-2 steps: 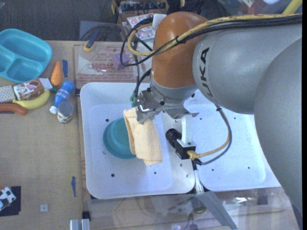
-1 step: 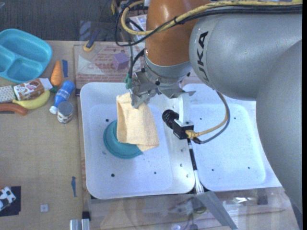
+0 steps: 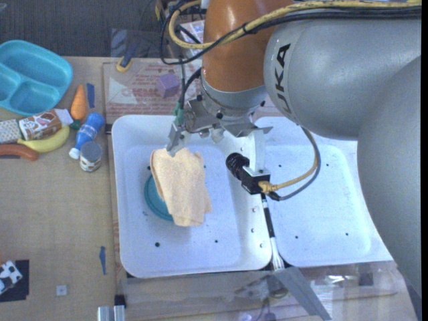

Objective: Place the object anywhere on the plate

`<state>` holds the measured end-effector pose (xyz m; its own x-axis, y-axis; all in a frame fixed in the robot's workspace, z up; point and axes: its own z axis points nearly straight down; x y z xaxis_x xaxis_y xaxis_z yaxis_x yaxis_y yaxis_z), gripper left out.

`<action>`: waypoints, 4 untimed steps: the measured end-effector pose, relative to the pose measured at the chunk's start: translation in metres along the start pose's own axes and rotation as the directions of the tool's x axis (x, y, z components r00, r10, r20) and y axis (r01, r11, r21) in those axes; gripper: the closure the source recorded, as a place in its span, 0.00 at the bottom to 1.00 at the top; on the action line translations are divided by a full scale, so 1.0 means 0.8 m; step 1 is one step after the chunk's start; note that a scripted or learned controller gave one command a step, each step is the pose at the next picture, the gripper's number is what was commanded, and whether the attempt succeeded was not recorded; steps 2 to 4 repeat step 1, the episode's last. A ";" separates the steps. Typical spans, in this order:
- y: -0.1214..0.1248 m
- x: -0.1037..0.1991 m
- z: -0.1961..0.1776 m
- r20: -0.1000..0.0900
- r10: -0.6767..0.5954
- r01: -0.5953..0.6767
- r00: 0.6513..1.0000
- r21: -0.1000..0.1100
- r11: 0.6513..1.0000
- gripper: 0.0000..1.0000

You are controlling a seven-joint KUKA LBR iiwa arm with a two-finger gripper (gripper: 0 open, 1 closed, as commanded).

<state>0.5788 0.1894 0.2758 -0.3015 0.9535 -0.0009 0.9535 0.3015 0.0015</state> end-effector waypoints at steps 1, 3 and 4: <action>0.016 0.005 0.096 -0.001 -0.365 0.365 0.931 0.000 0.931 0.00; 0.016 0.005 0.096 -0.001 -0.365 0.365 0.931 0.000 0.931 0.00; 0.016 0.005 0.096 -0.001 -0.365 0.365 0.931 0.000 0.931 0.00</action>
